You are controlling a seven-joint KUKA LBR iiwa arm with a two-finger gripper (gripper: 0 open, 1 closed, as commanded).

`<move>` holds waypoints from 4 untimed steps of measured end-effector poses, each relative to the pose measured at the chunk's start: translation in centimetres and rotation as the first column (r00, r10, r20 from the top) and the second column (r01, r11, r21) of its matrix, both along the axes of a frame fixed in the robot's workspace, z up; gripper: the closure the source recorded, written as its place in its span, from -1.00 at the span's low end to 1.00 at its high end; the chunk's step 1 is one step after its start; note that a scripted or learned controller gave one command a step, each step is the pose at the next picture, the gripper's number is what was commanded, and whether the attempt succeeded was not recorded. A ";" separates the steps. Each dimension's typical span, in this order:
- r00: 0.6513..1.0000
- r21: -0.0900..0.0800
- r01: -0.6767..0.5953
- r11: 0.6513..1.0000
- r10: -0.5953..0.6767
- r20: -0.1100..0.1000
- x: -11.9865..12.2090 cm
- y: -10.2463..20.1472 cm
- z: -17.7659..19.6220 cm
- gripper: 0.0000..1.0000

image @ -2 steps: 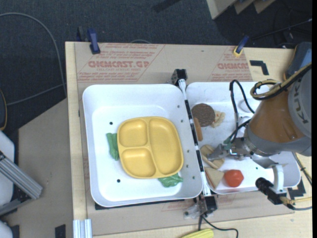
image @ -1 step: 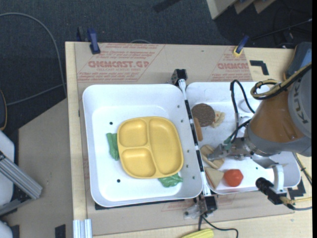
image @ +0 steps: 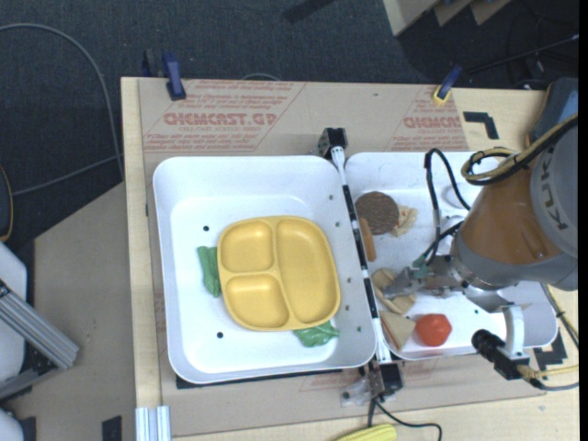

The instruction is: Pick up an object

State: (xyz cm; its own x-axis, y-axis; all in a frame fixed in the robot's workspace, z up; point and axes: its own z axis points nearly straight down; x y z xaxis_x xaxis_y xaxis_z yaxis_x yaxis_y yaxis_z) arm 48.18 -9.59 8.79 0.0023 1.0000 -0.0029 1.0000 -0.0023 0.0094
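In the right bin [image: 397, 162], my gripper [image: 401, 288] is low over the left part, pointing left at a tan wedge-shaped piece [image: 381, 279]. Whether it touches that piece is unclear. A red tomato-like object [image: 433, 329] lies just below the gripper, near the bin's front. Beside it is a second tan piece [image: 396, 325]. Toward the back of the bin sits a brown round patty [image: 377, 211]. A thin orange-brown strip [image: 367, 243] lies along the left wall. The arm's grey and orange body covers the right part of this bin.
The left bin [image: 184, 211] holds a yellow divided plate [image: 276, 272]. A green leafy piece [image: 209, 270] pokes out at its left and another [image: 317, 335] at its front. Black cables [image: 439, 182] loop above the wrist. A ridge [image: 354, 237] separates the bins.
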 end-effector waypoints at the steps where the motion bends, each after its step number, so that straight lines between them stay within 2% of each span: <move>1: 1.000 0.002 -0.001 1.000 0.001 -0.003 0.3 0.0 0.0 -1.00; 4: 1.000 0.001 0.000 1.000 0.000 0.002 0.1 0.1 0.0 -1.00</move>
